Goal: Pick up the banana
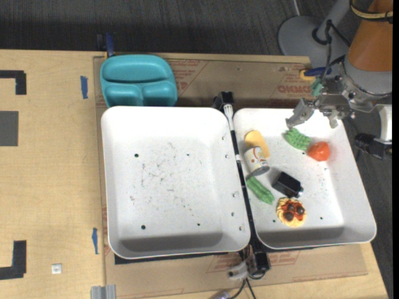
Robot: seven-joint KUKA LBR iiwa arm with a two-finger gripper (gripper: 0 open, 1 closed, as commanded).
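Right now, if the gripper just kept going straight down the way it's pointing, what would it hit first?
Most likely the green ridged toy at the right bin's far end, directly below the gripper. Depth is hard to judge from above, so it could land on bare bin floor beside it.

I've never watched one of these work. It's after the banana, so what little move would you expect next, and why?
Probably a short slide left and toward the bin's middle. The claw hovers at the right bin's far edge, above a green toy, while the banana lies further left near the divider, beside a small can.
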